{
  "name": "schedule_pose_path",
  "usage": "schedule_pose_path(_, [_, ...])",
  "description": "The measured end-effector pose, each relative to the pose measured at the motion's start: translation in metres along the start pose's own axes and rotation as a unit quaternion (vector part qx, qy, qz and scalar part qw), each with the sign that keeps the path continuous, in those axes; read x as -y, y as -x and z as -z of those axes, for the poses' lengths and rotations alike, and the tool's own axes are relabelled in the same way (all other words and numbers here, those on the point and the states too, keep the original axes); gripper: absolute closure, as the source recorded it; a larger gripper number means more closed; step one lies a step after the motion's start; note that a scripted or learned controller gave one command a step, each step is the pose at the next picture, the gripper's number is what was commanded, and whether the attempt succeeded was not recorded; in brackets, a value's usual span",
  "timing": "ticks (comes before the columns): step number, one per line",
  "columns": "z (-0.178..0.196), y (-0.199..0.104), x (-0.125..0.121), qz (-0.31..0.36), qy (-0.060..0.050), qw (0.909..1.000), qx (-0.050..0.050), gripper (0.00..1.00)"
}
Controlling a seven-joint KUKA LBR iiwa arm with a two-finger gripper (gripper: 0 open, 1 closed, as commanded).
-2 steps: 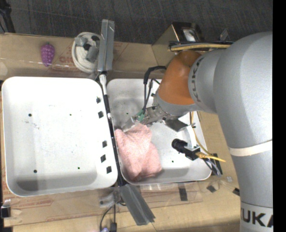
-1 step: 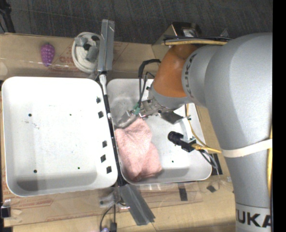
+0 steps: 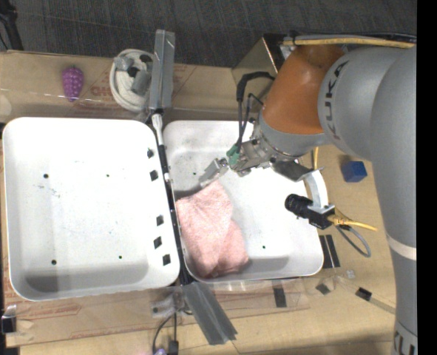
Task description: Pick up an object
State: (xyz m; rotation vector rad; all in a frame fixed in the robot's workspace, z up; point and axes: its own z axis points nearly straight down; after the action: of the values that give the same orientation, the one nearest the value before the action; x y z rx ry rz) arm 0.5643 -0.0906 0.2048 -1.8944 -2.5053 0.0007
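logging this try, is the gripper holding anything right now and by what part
Cannot be told. The gripper sits just above the top edge of the pink cloth in the right bin, but the view doesn't show cloth between its fingers.

bench (image 3: 41, 87): two white bins side by side, left bin (image 3: 78, 132), right bin (image 3: 307, 261). purple grape-like toy (image 3: 72, 82) upper left, white cord coil (image 3: 131, 80) beside it, blue block (image 3: 355, 171) right.

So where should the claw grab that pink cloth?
Probably at the raised upper corner of the pink cloth, coming straight down from above. It lies as a soft crumpled heap against the right bin's left wall, so that side is blocked. The claw hangs just above that corner.
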Motion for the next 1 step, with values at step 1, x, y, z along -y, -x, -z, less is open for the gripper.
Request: schedule_pose_path(1, [-0.1129,0.0353,0.0215,-0.062,0.000,0.9981,0.000,0.00])
